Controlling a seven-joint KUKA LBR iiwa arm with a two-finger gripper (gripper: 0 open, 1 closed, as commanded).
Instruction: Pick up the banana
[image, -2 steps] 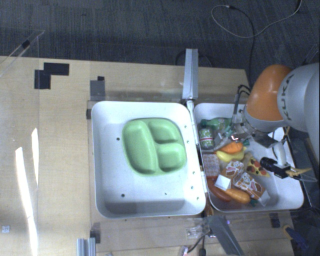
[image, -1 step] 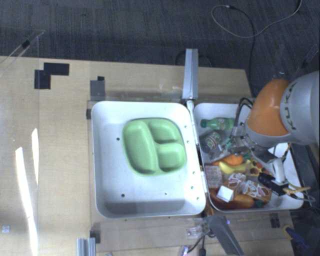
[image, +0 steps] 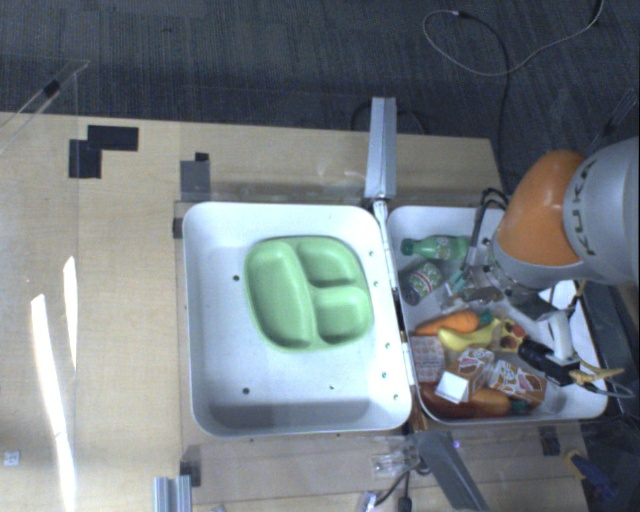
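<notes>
Yellow banana (image: 472, 337) lies just below the end effector (image: 478, 290) (right bin).

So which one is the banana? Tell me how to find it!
Look in the right bin, the one crowded with toy food beside the bin holding the green tray. Near its middle, just below the orange carrot, lies the banana. It is the only plain yellow, curved thing in that pile.

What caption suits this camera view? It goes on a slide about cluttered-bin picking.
KUKA arm's gripper poised above the banana in the cluttered right bin; green divided tray in the left bin.
</notes>
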